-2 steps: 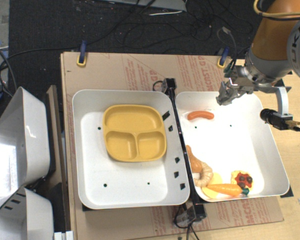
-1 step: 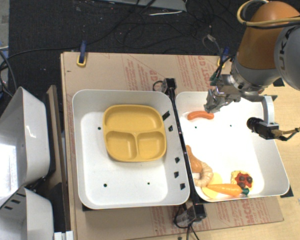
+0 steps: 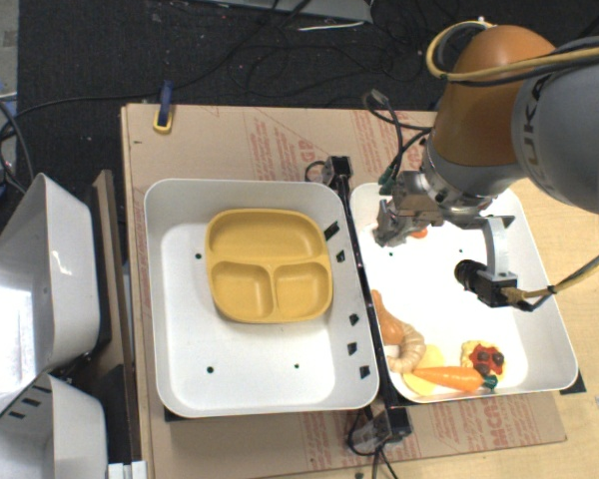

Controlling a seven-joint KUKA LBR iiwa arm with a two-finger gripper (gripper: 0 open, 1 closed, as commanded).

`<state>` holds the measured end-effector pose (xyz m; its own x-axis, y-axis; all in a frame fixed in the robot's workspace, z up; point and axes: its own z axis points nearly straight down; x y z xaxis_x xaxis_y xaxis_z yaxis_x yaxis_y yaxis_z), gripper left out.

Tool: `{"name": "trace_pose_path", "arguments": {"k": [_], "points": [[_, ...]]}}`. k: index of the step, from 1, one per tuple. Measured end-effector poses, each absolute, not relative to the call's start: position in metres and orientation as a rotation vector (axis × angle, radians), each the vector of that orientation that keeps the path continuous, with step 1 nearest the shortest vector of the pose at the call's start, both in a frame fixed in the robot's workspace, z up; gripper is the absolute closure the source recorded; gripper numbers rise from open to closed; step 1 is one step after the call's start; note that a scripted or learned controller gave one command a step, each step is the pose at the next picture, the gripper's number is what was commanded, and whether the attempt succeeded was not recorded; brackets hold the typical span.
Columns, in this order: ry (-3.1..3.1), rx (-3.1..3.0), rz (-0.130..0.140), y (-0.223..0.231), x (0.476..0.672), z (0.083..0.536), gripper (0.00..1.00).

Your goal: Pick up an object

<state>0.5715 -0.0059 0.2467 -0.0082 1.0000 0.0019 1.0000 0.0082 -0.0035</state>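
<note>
You have two white bins side by side on the tabletop [image 3: 240, 133]. The left bin [image 3: 180, 367] holds one yellow divided plate [image 3: 270, 264]. The right bin [image 3: 539, 337] holds a cluster at its near edge: one orange carrot [image 3: 447, 376], one pale shrimp-like piece [image 3: 407, 347], and one small yellow item with red and black bits [image 3: 482, 357]. Your pincer [image 3: 397, 230] hangs over the right bin's far left corner; whether it is apart or together, you cannot tell.
</note>
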Motion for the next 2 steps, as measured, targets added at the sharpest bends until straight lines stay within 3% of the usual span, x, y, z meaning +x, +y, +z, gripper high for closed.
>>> {"name": "trace_pose_path", "arguments": {"k": [2], "points": [[-2.228,-2.21,0.003,0.093,0.526,0.222,1.0]]}}
